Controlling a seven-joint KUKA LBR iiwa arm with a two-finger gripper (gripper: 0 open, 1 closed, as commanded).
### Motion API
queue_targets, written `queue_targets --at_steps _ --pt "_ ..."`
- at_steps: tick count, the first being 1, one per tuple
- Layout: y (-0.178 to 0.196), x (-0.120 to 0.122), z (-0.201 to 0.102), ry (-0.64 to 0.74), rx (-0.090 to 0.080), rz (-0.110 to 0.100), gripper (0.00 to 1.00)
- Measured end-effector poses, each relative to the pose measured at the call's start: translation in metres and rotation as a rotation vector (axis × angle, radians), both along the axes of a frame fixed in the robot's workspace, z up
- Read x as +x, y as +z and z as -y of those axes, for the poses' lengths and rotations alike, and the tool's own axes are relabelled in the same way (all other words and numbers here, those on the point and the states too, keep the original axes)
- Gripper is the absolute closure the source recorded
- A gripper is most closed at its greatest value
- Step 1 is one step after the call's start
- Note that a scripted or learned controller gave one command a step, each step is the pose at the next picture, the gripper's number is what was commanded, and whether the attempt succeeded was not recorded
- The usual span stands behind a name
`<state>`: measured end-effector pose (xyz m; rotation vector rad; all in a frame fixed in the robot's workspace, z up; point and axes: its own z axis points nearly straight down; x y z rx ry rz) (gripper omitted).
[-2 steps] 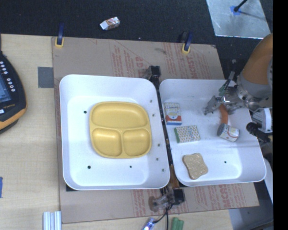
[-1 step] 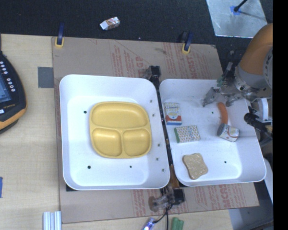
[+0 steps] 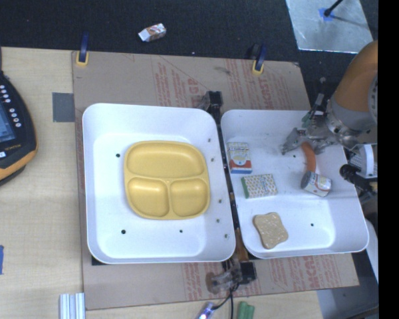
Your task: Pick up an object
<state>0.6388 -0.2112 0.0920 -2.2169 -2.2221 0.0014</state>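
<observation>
We find the gripper [image 3: 308, 138] low over the far part of the right bin [image 3: 346, 244], its metal fingers [image 3: 291, 145] splayed apart like a small tripod, with nothing visibly between them. Just under and slightly nearer to us than the fingertips lies an orange, carrot-like piece [image 3: 309, 157], and touching its near end sits a small white-and-grey cup-like item [image 3: 318, 185]; either could serve as the object to pick.

The main risk, as we judge it, is a miss or a glancing grasp: the orange piece is narrow and lies at a slant, so fingers closing off its axis could roll it aside or pinch only its tip. A descent slightly nearer to us could also nudge the cup-like item, pushing both away. The bin's far wall is close behind the gripper, so a drift that way may catch the rim.

Left of the gripper, well apart, a small printed card [image 3: 239, 157] lies by the bin's left wall, with a speckled green block [image 3: 259, 185] nearer to us and a tan toast-shaped piece [image 3: 270, 230] nearer still. Beyond these, the left bin [image 3: 100, 178] holds a yellow divided plate [image 3: 166, 178].

The arm comes in from the right, its orange band [image 3: 360, 72] above a grey wrist [image 3: 349, 118], pitched down and leftward toward the bin floor.
</observation>
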Motion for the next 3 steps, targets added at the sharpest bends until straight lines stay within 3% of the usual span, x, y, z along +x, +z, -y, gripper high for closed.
queue_targets --at_steps 1,2,3 --pt "0.062 0.018 0.001 0.000 0.000 0.002 0.00" --pt "0.027 -0.060 0.001 0.002 -0.002 -0.002 0.00" --pt "0.000 -0.027 0.001 0.002 -0.003 0.000 0.00"
